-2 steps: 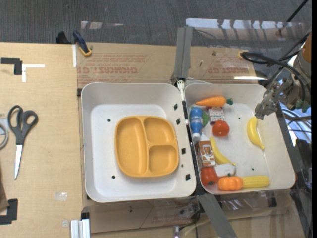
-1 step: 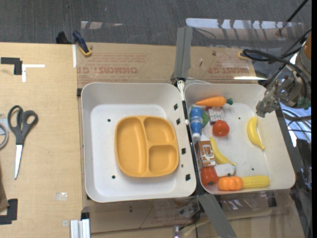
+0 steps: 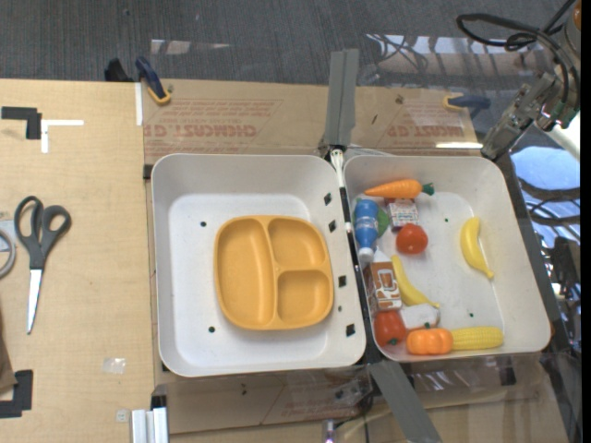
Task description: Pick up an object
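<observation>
Claw (image 3: 522,118) sits at the top-right corner of the view, above and just outside the back-right corner of the right bin (image 3: 517,238), hanging off the wrist with cables looped behind it. Can't tell whether it's released or clenched at this angle and blur; nothing visible in it. My read: it's parked clear of the bin so the camera gets an unobstructed look at the contents before a pick is chosen. All candidate objects are in the right bin, below and left of the claw. Closest is the banana (image 3: 476,245), lying alone along the right side with bare floor around it, so probably the easiest grab. Further left: carrot (image 3: 397,189) near the back wall, a small box (image 3: 403,212) just beneath it, tomato (image 3: 412,239) touching or nearly touching that box, blue bottle (image 3: 366,225) lying against the left wall. Front-left cluster is packed: brown packet (image 3: 383,284), a second banana (image 3: 411,286) beside it, red pepper (image 3: 389,326), white piece (image 3: 420,316), orange (image 3: 428,341) and corn cob (image 3: 474,339) end to end along the front wall. Those are touching each other and the walls, so finger clearance looks poor there. Left bin (image 3: 175,247) holds only the yellow divided plate (image 3: 274,272), centred, well apart from the claw. Scissors (image 3: 38,247) lie on the desk (image 3: 83,321) far left, outside both bins, not relevant to the pick.
</observation>
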`<state>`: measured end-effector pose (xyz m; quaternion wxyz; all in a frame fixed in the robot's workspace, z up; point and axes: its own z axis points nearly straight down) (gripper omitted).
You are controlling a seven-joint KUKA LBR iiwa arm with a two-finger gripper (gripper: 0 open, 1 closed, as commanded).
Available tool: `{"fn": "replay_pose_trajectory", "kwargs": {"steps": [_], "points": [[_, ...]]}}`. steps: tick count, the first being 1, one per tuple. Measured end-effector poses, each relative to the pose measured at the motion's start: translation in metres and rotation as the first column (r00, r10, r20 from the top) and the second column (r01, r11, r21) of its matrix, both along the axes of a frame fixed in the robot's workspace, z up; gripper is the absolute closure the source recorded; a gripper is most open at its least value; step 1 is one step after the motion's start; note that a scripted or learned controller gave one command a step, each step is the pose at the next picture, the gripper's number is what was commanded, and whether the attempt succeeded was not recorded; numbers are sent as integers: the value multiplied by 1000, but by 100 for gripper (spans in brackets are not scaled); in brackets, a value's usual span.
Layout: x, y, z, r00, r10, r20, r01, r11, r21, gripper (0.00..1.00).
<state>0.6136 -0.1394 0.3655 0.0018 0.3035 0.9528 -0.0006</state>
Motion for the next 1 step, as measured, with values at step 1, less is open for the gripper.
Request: {"fn": "replay_pose_trajectory", "kwargs": {"steps": [1], "points": [[32, -83, 39, 970, -245, 0, 245, 970, 0, 100]]}}
